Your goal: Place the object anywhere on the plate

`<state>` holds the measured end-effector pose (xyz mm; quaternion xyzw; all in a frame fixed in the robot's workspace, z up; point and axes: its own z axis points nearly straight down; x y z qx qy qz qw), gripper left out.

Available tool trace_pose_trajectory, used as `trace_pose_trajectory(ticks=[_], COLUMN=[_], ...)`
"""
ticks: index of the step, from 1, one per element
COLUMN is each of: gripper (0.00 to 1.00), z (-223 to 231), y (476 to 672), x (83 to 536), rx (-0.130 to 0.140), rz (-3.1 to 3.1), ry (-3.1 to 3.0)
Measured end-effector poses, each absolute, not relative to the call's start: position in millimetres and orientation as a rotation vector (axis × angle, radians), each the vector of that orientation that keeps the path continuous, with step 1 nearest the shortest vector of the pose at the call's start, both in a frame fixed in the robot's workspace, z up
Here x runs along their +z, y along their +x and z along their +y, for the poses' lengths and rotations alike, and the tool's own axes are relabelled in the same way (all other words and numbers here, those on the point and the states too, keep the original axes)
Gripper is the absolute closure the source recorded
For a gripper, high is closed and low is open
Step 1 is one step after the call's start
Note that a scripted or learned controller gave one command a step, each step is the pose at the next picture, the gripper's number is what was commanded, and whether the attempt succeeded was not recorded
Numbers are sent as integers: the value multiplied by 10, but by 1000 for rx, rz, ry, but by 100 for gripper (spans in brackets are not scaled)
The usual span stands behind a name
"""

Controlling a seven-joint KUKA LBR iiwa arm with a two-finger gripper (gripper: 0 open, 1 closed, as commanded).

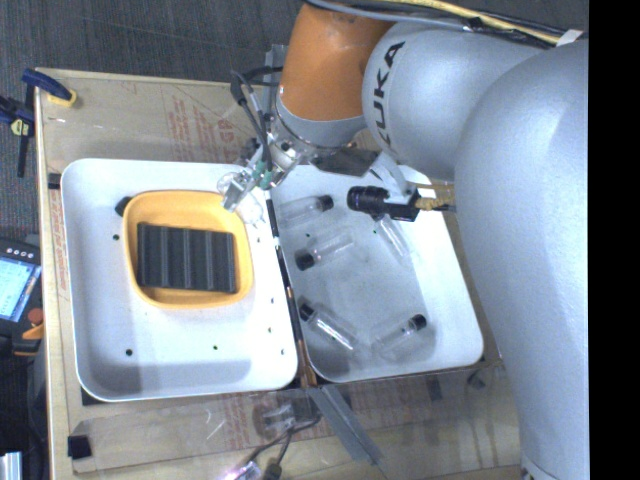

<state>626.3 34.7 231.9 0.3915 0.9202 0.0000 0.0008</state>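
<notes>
A yellow plate [185, 293] with a dark ridged centre [187, 258] lies in the left white bin [110, 353]. Several clear vials with black caps lie in the right white bin [455, 313], among them one near the top [312, 206], one at the left side [322, 253] and one low down [328, 328]. My gripper [238, 190] hangs below the orange band, over the plate's upper right corner near the divide between the bins. I cannot make out whether anything sits in it.
The large grey arm covers the right side and the right bin's upper edge. A black cylinder [378, 200] juts from the wrist over the right bin. A blue clamp [50, 86] and a screened device [15, 286] sit at the bench's left.
</notes>
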Motion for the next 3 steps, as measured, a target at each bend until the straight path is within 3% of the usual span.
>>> trace_pose_trajectory(ticks=[1, 2, 3], gripper=[0, 100, 100], z=[345, 347, 584], y=[6263, 6270, 6509], x=[2319, 2421, 3177], rx=[0, 0, 1], rz=[2889, 2889, 3006], ry=[1230, 1226, 906])
